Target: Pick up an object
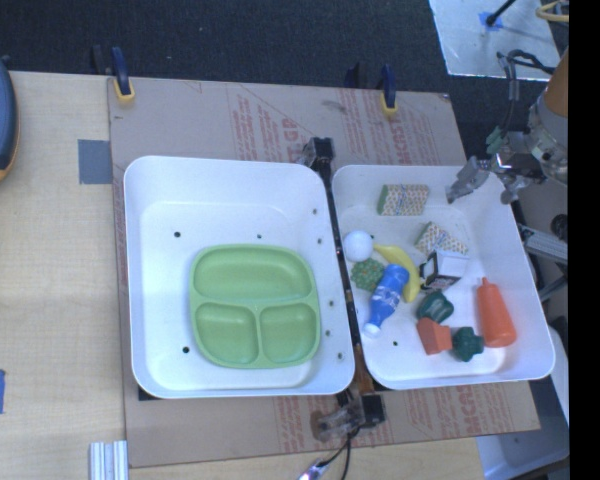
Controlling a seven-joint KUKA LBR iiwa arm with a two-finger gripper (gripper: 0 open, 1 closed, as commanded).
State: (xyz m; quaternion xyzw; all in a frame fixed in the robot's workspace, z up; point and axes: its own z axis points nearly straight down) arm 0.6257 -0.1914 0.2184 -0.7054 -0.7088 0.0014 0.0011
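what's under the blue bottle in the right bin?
The blue bottle lies tilted across a yellow banana, covering its middle. A green lump sits at its left. Whatever is directly beneath the bottle is hidden.

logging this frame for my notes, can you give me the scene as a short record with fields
left bin: holds a green divided plate
right bin: holds the small items
items in right bin: blue bottle, banana, white ball, orange bottle, sponge
claw: over the right bin's far right corner, nothing seen in it
task state: no object picked up yet
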